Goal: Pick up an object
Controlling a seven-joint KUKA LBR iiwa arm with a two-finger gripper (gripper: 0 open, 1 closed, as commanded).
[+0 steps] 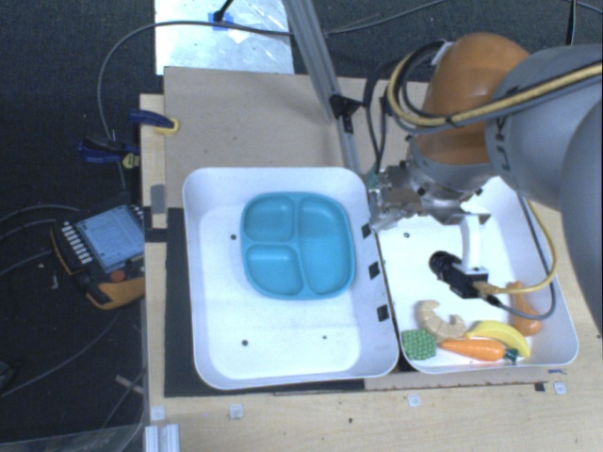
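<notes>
My tool (386,207) hung at the right bin's (415,252) far corner, whether open or closed I could not tell, too distant from the near-end banana (497,332) and carrot (471,349) to grasp.

Plate (298,245) in left bin (283,347); banana (499,332), carrot (471,349) near front of right bin (415,262)

Blue plate (299,245) smooth plastic, faint sheen; left bin (283,347) and right bin (415,262) smooth white plastic, matt; bench board (245,121) matt brown, fibreboard-like; banana (499,332), carrot (471,349) glossy; floor (66,45) dark, rough, carpet-like
</notes>
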